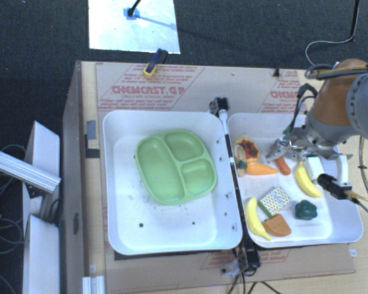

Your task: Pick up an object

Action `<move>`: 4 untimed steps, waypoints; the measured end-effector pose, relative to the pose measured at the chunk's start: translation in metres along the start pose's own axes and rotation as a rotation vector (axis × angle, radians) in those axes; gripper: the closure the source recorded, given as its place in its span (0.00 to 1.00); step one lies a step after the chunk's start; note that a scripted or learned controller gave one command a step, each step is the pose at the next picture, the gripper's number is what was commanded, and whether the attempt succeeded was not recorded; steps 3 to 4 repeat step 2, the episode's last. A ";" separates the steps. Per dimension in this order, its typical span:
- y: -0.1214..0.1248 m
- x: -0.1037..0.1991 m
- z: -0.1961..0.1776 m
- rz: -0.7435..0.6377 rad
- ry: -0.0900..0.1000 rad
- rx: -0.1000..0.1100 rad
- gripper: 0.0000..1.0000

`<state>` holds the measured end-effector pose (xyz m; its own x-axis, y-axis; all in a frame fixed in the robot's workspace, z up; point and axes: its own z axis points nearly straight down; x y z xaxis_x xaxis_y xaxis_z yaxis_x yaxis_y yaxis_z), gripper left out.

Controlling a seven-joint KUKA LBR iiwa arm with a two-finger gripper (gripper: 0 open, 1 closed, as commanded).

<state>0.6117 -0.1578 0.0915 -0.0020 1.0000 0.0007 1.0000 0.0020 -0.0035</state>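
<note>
- At the near edge of the right bin [349, 228], a yellow banana [254, 218] curves beside an orange-brown wedge [277, 226], with a checkered block [275, 198] just behind them and a dark green piece [305, 209] to their right.
- A second banana [306, 180] lies further back, near the bin's right side.
- Mid-bin, an orange carrot [261, 169] points right, close to a small red piece [283, 165] and in front of a red-and-yellow cluster [247, 147] by the divider.
- The left bin [126, 225] carries a green compartment plate [175, 166], tilted on its floor.
- The claw [284, 153] hangs low over the small red piece; whether its fingers are apart or closed cannot be told, and nothing is seen gripped.
- Behind it, the grey arm [340, 106] with its orange band reaches in from the right over the desk [172, 84].
</note>
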 end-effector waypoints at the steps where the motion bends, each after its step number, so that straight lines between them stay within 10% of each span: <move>1: 0.002 -0.001 -0.013 -0.001 -0.002 -0.008 1.00; 2: 0.030 0.140 -0.095 -0.005 0.002 -0.009 1.00; 4: 0.030 0.140 -0.095 -0.005 0.002 -0.009 1.00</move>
